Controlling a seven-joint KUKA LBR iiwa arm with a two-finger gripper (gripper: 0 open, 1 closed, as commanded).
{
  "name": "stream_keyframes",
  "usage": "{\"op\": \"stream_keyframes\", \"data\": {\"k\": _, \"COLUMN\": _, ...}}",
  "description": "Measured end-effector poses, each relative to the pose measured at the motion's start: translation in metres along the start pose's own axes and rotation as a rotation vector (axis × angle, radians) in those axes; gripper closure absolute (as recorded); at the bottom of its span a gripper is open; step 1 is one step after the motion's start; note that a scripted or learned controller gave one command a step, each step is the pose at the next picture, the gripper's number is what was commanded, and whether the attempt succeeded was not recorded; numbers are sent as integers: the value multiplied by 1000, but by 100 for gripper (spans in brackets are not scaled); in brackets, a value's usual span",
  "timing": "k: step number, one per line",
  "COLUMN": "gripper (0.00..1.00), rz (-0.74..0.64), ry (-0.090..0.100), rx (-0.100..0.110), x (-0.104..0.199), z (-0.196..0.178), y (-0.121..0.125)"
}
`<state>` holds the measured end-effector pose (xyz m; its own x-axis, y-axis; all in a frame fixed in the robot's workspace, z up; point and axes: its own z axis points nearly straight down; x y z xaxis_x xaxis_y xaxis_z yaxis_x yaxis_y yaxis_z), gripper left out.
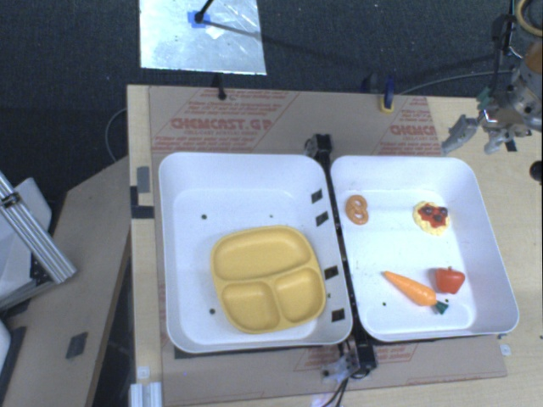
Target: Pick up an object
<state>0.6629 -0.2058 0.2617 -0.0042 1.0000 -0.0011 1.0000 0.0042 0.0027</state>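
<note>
Carrot [410, 287] lies flat in right bin [488, 227], at about 6 o'clock of its floor, orange body running from 10 toward 4 o'clock, green tip at the 4 o'clock end. Red pepper [449, 279] sits just beside it at 2 o'clock, close to touching. Pretzel [357, 209] is near the bin's 10 o'clock corner; small yellow piece with red and dark topping [432, 217] sits toward 1 o'clock, well apart from the carrot. Left bin [182, 227] holds yellow three-compartment tray [267, 276], angled, toward 5 o'clock of that floor. Gripper [475, 136] hangs outside the right bin, past its 1 o'clock corner, above the bench; two fingers look spread apart with nothing between them.
</note>
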Motion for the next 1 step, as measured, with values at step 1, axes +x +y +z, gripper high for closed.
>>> {"op": "stream_keyframes", "data": {"k": 1, "gripper": 0, "rz": 2, "ry": 1, "rx": 5, "x": 2, "z": 62, "y": -3}}
